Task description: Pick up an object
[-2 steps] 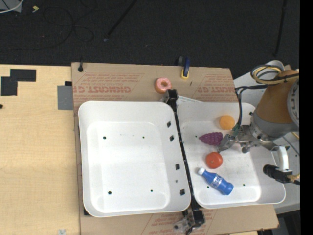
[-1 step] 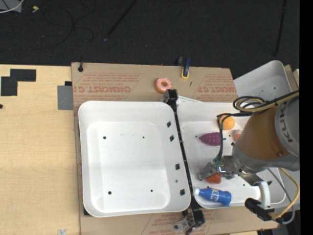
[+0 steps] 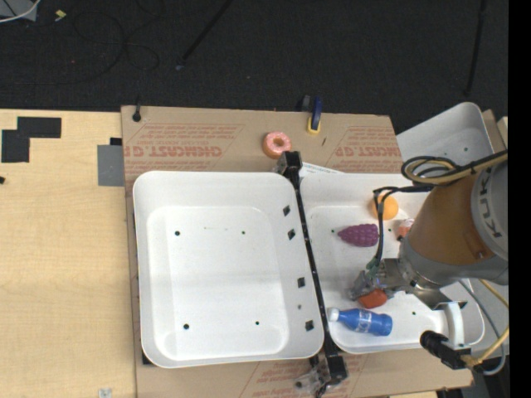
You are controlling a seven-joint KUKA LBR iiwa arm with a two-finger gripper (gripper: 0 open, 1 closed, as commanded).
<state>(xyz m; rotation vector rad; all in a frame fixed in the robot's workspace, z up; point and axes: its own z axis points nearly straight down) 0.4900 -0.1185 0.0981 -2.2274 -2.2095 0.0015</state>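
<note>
Although the arm reaches into the right bin (image 3: 332,191) from the right, its hand (image 3: 371,286) sits low over a small red-orange object (image 3: 375,298), and whether it is clenched or released cannot be told from this slanted view. That red piece lies near the bin's front, just beside a blue bottle (image 3: 362,321) lying on its side with a white cap toward the divider. Further back rest a purple bunch of grapes (image 3: 358,235) and an orange-yellow object (image 3: 387,206) partly hidden behind the arm.

Judging by its size, the red piece is probably a light toy, likely stiff plastic and somewhat smooth, so a grip across its middle would suit it best. The bottle, being round and glossy, may roll or slip unless taken across its body. The grapes look bumpy, which may offer better purchase.

A pink doughnut (image 3: 277,144) lies on the cardboard behind the bins, and the left bin (image 3: 149,222) stands alongside on the table.
</note>
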